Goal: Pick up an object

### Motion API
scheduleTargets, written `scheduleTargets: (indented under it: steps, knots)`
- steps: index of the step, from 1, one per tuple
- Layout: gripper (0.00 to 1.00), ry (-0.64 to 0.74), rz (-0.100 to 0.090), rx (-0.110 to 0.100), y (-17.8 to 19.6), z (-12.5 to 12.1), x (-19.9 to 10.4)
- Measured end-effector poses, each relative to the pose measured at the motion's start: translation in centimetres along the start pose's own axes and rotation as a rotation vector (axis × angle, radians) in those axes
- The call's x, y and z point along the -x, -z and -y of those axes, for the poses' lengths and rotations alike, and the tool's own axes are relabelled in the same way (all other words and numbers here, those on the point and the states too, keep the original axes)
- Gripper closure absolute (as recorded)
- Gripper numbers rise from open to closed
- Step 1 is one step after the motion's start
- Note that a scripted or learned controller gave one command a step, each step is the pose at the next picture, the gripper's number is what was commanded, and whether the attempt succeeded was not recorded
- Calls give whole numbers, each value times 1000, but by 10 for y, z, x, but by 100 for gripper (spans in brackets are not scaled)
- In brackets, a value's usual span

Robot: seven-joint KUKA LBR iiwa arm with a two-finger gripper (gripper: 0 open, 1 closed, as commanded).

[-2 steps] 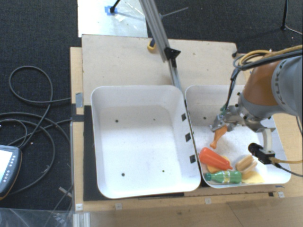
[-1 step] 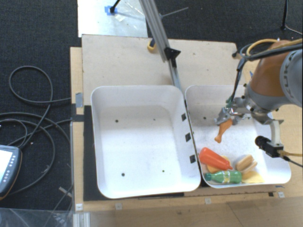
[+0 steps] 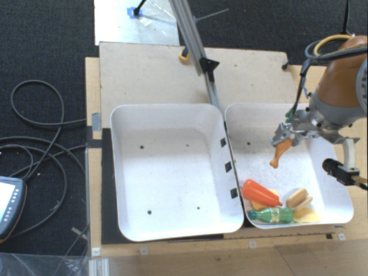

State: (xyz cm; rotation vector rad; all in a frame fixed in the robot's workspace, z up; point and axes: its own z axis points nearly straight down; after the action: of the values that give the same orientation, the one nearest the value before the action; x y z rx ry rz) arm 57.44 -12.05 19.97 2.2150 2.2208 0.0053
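Observation:
My gripper [image 3: 284,141] hangs over the middle of the right bin [image 3: 253,125], shut on a small orange toy [image 3: 279,153] that dangles from its fingers above the bin floor. At the front of that bin lie an orange carrot [image 3: 261,192], a green bottle [image 3: 273,215], a tan hot-dog bun [image 3: 298,198] and a yellow piece [image 3: 309,215].
The left bin [image 3: 126,154] stands beside the right one, with a divider rim between them. A slanted metal pole [image 3: 192,33] crosses the back of the bench. A black fitting [image 3: 339,171] sticks out at the right bin's right rim.

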Motion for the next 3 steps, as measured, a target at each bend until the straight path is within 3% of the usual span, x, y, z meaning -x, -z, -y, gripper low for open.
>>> scheduleTargets:
  steps: [1, 3]
  knots:
    - [100, 2, 0, -1, 26, -1, 0]
    - [100, 9, -4, -6, 20, 12, -110]
